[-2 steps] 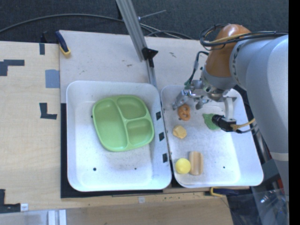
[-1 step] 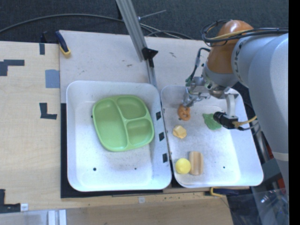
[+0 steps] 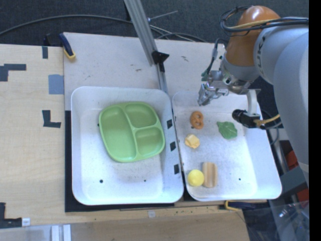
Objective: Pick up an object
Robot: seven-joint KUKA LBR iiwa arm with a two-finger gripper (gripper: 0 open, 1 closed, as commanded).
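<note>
Starting at the left, the bench (image 3: 30, 134) is lying flat and bare wood beside the left bin (image 3: 80, 134). Inside that bin a green divided plate (image 3: 133, 131) is sitting toward the upper middle, leaving open white floor below it and along the left wall. Crossing the shared rims into the right bin (image 3: 261, 174), I am seeing a line of small things close to the left wall: a brown pretzel-like piece (image 3: 196, 119), a pale yellow chunk (image 3: 192, 142), a yellow ball (image 3: 195, 177) touching a tan block (image 3: 209, 174). A green leafy piece (image 3: 227, 130) is lying further right, with clear floor below it. My gripper (image 3: 206, 98) is hanging over the bin's upper left corner, just above the pretzel piece, holding nothing; how wide it is I cannot tell.
</note>
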